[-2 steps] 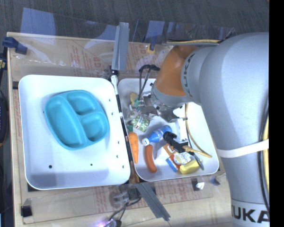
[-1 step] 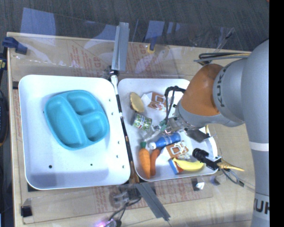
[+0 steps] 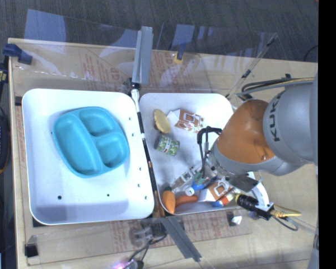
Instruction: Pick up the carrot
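We judged the step in hand to be the approach to the carrot, with no grasp yet made. To do it well, we would have brought the end effector down over the carrot's long axis, set its closing line across the narrow width, and kept clear of the bin wall and the neighbouring items before closing.

The worktop [image 3: 73,74] carried two shallow white bins side by side. The left bin [image 3: 39,167] held a blue divided tray [image 3: 91,140]. The right bin [image 3: 213,102] held the clutter: a tan rounded item [image 3: 162,121], a small green can [image 3: 168,145] and a printed packet [image 3: 189,120] in its upper half, with mixed small items along its lower edge.

The arm [image 3: 291,128] reached in from the right, its orange band [image 3: 243,136] over the right bin and the wrist pitched down toward the bin's lower half. The end effector [image 3: 204,179] sat low among the small items; we could not tell whether it stood apart or together, since the wrist and clutter masked it.

The carrot [image 3: 179,199] lay in the lower left corner of the right bin, roughly along the bottom wall, just beside the end effector and not seen within its grip.
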### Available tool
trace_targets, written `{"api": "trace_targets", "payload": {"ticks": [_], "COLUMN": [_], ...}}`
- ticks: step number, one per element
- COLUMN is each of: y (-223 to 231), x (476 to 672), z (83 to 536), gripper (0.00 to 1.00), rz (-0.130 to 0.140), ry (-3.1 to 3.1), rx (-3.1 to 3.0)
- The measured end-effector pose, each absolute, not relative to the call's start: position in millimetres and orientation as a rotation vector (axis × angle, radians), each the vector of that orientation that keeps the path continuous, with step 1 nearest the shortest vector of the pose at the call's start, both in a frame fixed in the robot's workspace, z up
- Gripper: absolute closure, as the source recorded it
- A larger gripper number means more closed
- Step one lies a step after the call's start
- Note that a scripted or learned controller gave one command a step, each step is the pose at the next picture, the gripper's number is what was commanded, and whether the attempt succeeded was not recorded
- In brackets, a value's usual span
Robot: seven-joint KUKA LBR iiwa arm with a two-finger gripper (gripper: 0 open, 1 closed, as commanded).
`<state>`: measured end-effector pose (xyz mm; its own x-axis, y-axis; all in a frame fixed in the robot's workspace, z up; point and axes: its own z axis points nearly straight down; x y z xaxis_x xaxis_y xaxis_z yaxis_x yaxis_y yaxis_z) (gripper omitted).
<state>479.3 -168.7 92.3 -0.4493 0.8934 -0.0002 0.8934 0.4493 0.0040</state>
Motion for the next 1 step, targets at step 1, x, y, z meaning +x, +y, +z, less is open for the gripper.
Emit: {"api": "trace_targets", "payload": {"ticks": [1], "y": [-196.0], "x": [544.8], "z": [109.1], "gripper": [0.00], "rz": [0.000], "ry": [2.682], "rx": [1.636]}}
